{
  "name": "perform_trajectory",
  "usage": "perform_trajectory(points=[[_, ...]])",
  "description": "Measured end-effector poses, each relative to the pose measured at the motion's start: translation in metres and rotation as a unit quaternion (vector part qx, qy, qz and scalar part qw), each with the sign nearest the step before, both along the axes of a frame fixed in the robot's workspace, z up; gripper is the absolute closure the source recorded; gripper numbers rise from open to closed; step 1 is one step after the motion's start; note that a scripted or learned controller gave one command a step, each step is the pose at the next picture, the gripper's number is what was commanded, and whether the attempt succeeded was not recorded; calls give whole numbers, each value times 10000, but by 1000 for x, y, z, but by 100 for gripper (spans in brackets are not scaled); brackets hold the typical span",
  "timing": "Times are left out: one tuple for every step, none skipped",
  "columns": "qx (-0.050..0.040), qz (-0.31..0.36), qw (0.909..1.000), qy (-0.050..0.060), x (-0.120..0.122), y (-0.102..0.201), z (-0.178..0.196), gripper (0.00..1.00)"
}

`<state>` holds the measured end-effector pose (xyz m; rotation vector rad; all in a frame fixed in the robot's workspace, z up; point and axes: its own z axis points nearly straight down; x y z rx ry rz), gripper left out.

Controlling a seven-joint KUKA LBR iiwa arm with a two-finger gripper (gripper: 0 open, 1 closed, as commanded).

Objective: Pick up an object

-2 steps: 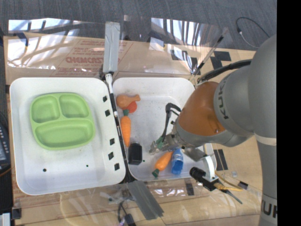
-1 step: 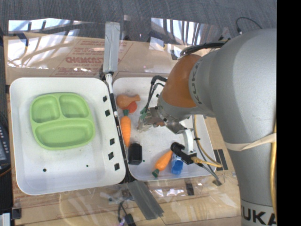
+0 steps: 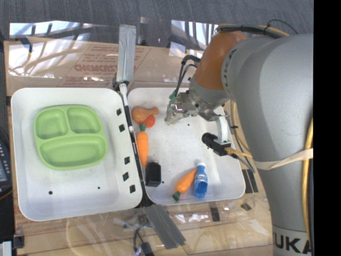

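My gripper (image 3: 171, 116) hangs over the upper middle of the right bin (image 3: 224, 188), its tips just right of a toy chicken drumstick (image 3: 143, 112). A small red-orange piece (image 3: 149, 121) lies under the drumstick. An orange carrot (image 3: 143, 147) lies along the bin's left wall. A black block (image 3: 153, 173) sits below it. A second, smaller carrot (image 3: 184, 182) and a blue bottle with a white cap (image 3: 200, 181) lie near the front wall. Nothing shows between the fingers.
The left bin (image 3: 26, 185) holds a green divided plate (image 3: 70, 136). The arm's grey body and orange band fill the right side above the right bin. A black clip (image 3: 214, 143) and cables hang at the bin's right wall. Cardboard lies behind both bins.
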<state>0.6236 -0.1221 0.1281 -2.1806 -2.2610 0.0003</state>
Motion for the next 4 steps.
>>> perform_trajectory(points=[[0,-107,9999,18,-75,-42,0,0],[8,-10,10000,13,-143,-63,-36,0],[8,21,10000,18,-142,-62,-26,100],[6,-347,9994,2,-146,6,93,100]])
